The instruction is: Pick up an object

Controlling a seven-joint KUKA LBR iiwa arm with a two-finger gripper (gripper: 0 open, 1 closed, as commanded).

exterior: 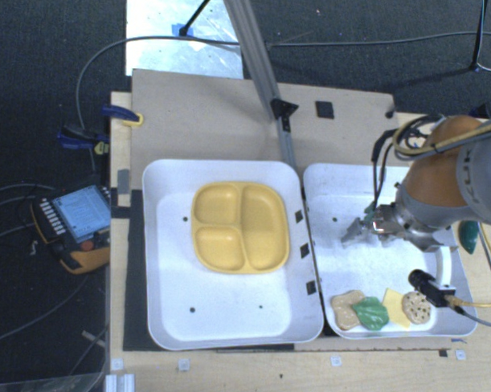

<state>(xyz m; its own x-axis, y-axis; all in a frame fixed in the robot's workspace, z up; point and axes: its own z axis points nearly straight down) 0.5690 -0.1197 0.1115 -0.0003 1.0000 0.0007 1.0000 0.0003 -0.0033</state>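
My gripper hangs over the middle of the right bin, above bare white floor, and nothing shows in it. Several toy foods lie in a row along that bin's front edge, below and to the right of the gripper: a tan biscuit, a green leafy piece, a yellow cheese slice and a chocolate-chip cookie. The grey arm with its orange band comes in from the right, over the bin's right side.
The left bin holds a yellow divided plate in its back half. A grey rod slants down from the top to the gap between the bins. A blue device and cables lie off the bench at left.
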